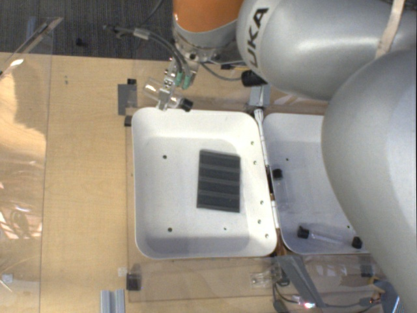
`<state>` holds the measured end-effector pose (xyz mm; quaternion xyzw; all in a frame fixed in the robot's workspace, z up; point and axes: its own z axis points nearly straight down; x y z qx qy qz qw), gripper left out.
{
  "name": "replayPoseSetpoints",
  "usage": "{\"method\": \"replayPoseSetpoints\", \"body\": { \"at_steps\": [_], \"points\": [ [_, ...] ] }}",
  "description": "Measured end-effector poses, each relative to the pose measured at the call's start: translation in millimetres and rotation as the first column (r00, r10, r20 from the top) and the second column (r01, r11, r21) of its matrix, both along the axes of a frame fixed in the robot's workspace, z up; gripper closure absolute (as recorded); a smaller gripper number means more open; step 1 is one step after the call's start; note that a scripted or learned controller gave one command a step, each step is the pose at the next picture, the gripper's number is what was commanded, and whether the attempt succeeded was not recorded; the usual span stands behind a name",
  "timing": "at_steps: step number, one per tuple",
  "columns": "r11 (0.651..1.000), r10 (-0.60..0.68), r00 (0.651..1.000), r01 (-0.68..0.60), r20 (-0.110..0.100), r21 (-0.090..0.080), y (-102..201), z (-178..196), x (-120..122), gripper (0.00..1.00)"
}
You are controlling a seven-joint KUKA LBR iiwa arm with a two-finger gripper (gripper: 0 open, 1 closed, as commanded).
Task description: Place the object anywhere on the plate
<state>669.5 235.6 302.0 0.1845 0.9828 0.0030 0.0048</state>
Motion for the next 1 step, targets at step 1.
{"method": "replayPoseSetpoints", "body": {
  "at_steps": [1],
  "points": [
    [1.000,-0.015,1.000,0.015,-0.006,-0.002,0.0,-128.3,-52.7,1.00]
  ]
}}
